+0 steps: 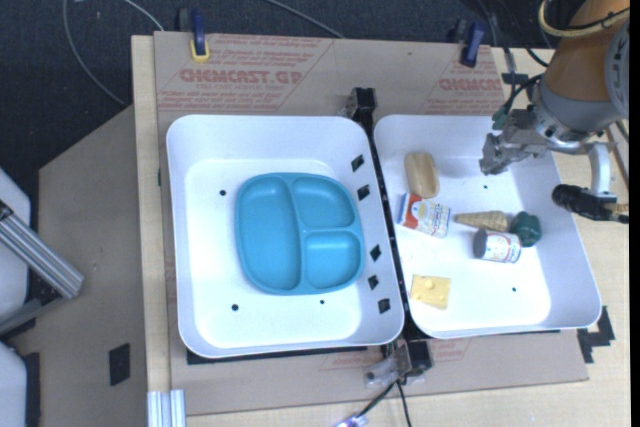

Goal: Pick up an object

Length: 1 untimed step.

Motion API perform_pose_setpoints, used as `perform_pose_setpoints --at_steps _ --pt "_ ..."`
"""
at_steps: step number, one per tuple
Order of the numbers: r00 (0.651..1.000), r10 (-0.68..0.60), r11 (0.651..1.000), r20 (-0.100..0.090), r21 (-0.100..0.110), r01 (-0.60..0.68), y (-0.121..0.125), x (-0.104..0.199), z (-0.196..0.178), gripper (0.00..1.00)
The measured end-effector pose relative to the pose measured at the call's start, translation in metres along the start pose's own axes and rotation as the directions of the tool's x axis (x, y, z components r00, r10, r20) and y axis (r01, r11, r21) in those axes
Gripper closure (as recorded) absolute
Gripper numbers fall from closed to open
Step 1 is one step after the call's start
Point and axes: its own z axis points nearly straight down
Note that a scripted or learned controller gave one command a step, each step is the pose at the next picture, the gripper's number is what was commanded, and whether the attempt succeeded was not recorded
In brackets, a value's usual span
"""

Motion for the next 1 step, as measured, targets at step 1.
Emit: perform_pose_setpoints --at_steps 1 --pt "1.0 0.0 1.0 0.0 0.0 0.0 0.0004 0.0001 -0.0642 1.0"
